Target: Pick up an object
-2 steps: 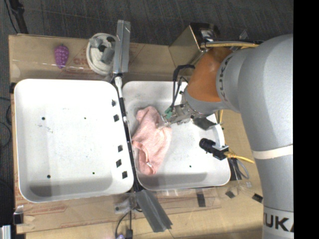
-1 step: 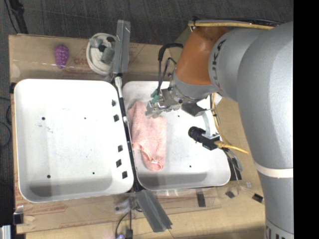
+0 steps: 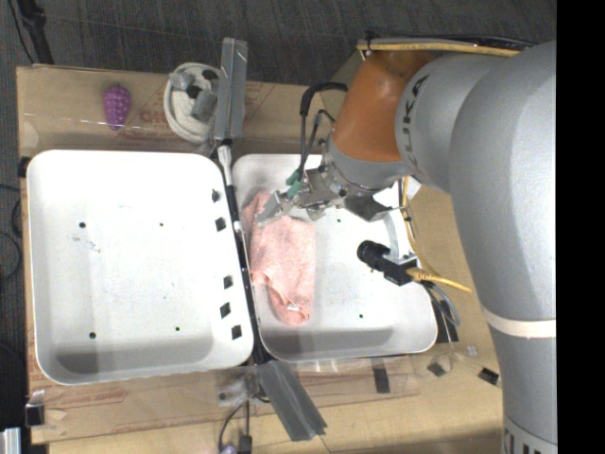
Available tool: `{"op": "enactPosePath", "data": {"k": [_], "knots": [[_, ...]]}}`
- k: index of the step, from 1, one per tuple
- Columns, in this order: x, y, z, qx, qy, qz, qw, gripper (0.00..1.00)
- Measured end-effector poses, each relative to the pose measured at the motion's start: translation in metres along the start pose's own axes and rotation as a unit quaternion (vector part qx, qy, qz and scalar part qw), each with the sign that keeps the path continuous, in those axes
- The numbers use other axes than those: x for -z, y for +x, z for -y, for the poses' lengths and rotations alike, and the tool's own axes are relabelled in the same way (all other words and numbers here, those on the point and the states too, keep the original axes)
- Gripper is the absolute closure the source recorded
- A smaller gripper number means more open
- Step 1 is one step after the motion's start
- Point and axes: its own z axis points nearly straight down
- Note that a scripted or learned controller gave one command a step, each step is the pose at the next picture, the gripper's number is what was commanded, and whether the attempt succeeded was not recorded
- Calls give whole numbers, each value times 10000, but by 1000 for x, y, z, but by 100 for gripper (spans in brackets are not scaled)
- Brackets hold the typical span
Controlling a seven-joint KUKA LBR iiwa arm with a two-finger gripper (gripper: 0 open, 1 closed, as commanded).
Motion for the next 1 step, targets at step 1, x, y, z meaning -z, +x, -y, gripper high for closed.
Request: {"op": "enactPosePath", "data": {"k": [1], "knots": [[-72,-57,5,473,9,-4,9989,0]]}}
